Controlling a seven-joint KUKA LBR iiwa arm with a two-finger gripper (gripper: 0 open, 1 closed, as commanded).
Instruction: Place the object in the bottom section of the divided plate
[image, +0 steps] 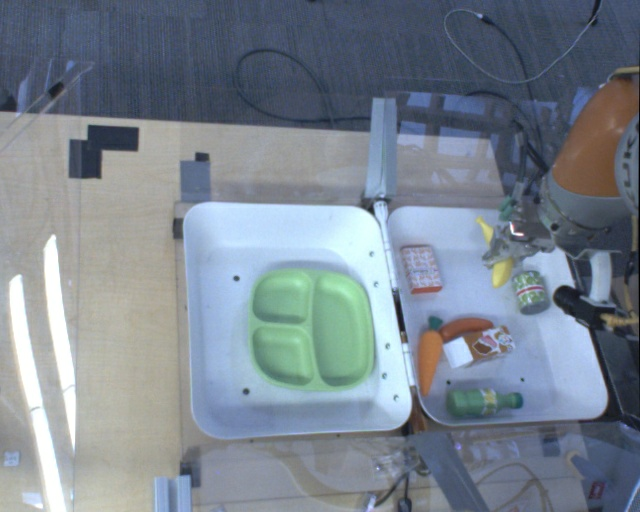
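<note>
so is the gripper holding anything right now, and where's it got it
It cannot be told. The gripper sits low over the yellow banana in the right bin, but whether the banana lies between its fingers is too small to see.

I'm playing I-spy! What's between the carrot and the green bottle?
In the camera view, just bare white bin floor separates the carrot from the green bottle.

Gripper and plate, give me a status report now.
Gripper over right bin, at the banana; grip unclear. Green plate in left bin, nothing in its sections. Carrot, bottle, can near.
</note>
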